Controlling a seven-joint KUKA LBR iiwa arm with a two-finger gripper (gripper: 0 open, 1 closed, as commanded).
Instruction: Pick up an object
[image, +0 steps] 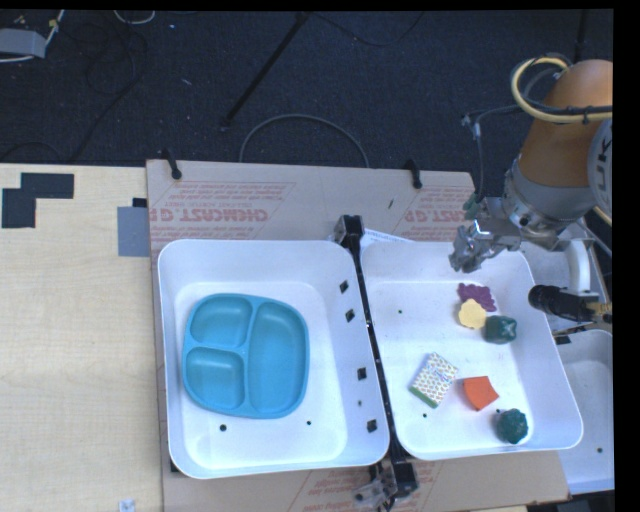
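Above the far edge of the right bin (560, 330) hangs the claw (468, 252), tipped down toward the bin floor with nothing under it yet; whether it is spread or closed I cannot tell, since the metal blurs together at this slant. It looks parked high to clear the bin wall before dropping onto something. Nearest it lie a purple lump (478, 295), a yellow piece (472, 316) touching that lump, and a dark green piece (501, 329) just beside the yellow one, a crowded cluster that would be awkward to grip singly. Farther toward the near side sit a patterned packet (433, 380), an orange block (480, 392) and a teal lump (513, 425), each with more room around it. Across the divider, the left bin (190, 270) holds a blue divided tray (246, 354). The arm (570, 130) is cut off at the right, and the small pieces are too coarse to identify.
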